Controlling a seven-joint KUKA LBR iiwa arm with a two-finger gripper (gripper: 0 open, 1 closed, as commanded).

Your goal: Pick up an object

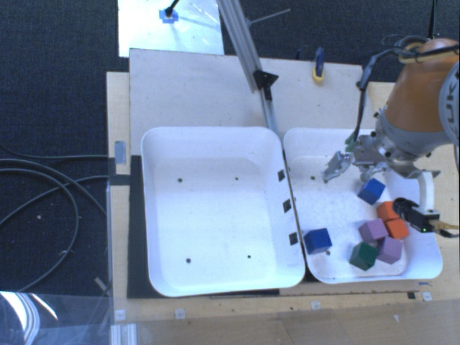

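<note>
My gripper hangs over the back half of the right bin, fingers apart with nothing between them. A blue cube lies just to its right and slightly nearer the front, apart from the fingers. Toward the front right are two orange blocks, two purple blocks and a green block, packed close together. A second blue cube sits alone at the bin's front left, against the wall.
The left bin stands beside the right one, sharing a raised divider. A slanted metal pole crosses the back of the bench. A yellow clamp sits at the rear edge.
</note>
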